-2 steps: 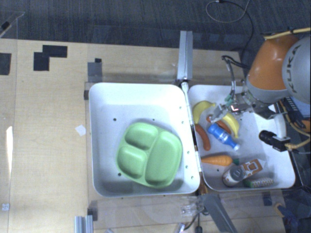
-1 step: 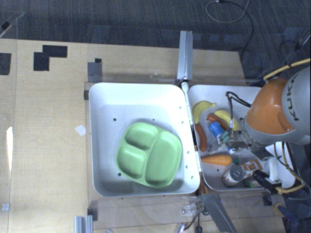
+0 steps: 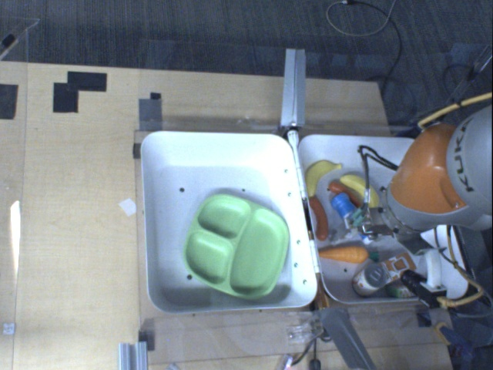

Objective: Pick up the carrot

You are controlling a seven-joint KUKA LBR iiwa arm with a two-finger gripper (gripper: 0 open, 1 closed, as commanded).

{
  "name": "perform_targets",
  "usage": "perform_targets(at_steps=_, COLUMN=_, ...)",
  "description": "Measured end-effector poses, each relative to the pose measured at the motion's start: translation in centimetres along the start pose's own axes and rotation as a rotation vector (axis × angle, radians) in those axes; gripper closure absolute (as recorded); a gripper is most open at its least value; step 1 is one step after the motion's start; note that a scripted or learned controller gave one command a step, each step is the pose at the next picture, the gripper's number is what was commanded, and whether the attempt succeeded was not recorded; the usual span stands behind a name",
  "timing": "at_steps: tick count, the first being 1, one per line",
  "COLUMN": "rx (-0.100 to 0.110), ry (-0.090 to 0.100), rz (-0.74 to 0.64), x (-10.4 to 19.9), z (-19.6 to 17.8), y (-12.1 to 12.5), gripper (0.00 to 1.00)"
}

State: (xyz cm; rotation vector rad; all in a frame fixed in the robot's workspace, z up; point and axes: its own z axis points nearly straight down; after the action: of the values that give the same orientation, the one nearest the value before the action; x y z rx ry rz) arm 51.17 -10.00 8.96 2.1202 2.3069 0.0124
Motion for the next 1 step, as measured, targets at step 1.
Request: perform_targets(at_steps=1, rx=0.007, ry=0.000, rz=0.193, x=2.24, z=-9.58, y=-2.07, gripper=0.00)
